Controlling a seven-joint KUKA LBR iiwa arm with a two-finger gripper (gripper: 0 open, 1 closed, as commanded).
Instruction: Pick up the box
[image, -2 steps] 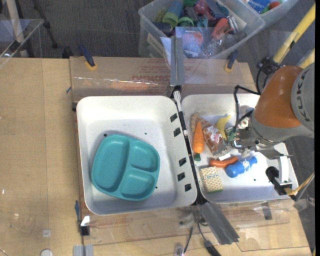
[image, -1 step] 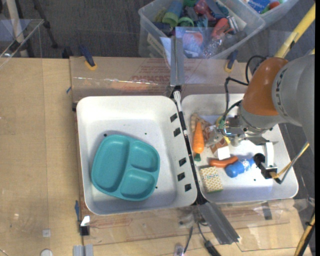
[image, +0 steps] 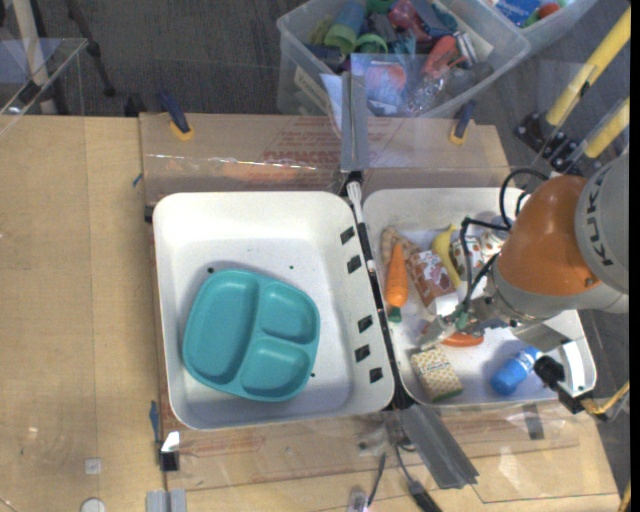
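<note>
A KUKA arm's gripper (image: 462, 318) hangs low in the right-hand bin (image: 480, 395), just above the patterned cardboard box (image: 436, 372) lying flat by the near wall; whether the claw is open or holds anything cannot be told. A clean pick probably calls for centring over the box's flat faces, clear of the glossy orange carrot (image: 397, 276), the snack packet (image: 430, 277) and the rounded blue bottle (image: 512, 372). In the left bin (image: 250, 215) rests a smooth teal divided plate (image: 250, 336).
</note>
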